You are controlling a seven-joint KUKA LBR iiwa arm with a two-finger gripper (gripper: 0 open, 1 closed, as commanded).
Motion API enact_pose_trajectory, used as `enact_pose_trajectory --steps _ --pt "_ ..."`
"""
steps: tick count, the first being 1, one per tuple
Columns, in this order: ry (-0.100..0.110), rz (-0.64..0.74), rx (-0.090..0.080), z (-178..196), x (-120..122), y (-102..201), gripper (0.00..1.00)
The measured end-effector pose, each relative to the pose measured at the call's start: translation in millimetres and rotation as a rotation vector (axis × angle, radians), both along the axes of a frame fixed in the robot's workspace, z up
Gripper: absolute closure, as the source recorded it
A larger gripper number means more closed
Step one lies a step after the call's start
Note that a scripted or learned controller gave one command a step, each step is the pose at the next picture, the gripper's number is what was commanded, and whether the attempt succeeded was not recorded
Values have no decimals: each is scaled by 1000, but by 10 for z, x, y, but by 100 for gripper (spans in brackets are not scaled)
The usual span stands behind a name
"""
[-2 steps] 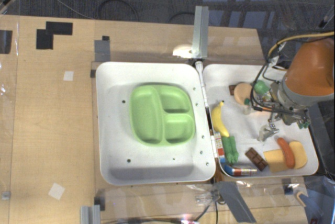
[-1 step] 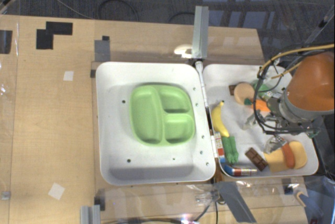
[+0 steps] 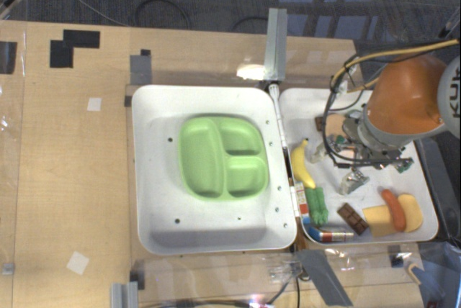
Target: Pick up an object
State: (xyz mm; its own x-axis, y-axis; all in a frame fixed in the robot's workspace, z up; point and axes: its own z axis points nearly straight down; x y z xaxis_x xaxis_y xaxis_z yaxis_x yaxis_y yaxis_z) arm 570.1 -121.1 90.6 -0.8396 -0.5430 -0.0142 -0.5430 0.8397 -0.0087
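The right white bin [image 3: 429, 226] holds several small items: a yellow banana [image 3: 300, 164], a green block [image 3: 316, 205], a brown chocolate-like piece [image 3: 352, 219], a marker [image 3: 332, 234], and an orange sausage [image 3: 393, 209] lying on a yellow block [image 3: 409, 215]. My gripper [image 3: 353, 180] hangs low over the middle of this bin, under the orange band [image 3: 403, 99] of the arm. It sits just above the brown piece and left of the sausage. The wrist and cables hide most of it.
The left white bin [image 3: 151, 227] carries a green divided tray [image 3: 222, 157]. A metal post [image 3: 274, 44] stands behind the gap between the two bins. Black cables [image 3: 333, 112] loop around the wrist. Wooden bench surface stretches to the left.
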Motion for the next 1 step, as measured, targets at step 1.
enact_pose_trajectory --steps 1 --pt "2 63 -1 -16 533 -126 0"
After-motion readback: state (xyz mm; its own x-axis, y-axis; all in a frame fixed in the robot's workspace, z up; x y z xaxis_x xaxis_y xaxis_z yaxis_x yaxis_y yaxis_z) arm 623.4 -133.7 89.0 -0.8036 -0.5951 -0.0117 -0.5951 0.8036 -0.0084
